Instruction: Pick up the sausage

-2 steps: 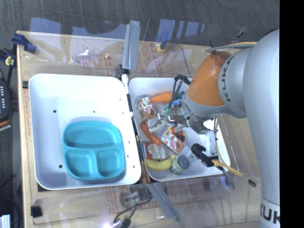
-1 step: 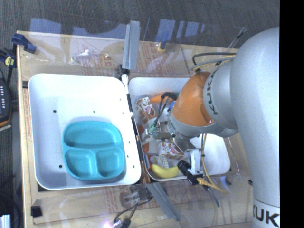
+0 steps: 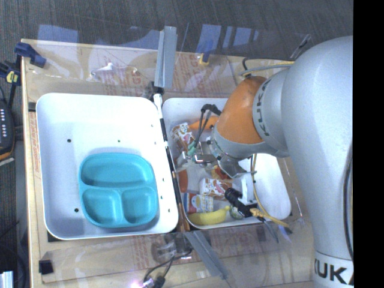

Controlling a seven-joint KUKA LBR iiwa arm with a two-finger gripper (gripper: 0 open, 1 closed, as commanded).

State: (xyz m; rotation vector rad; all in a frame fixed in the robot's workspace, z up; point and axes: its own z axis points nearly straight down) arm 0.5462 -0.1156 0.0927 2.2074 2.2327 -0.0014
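Sausage (image 3: 183,179) lies beside the end effector (image 3: 201,156); its opening cannot be told.

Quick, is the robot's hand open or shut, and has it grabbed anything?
Hand: low in the right white plastic bin among the toy food; whether it is open, shut or holding anything cannot be told.

My arm (image 3: 318,137) comes in from frame right, big grey link filling the right side top to btm. Orange band (image 3: 240,116) sits center-right, wrist bent down-left below it. My gripper (image 3: 201,152) hangs just left of center, pointing down; can't make out more there.
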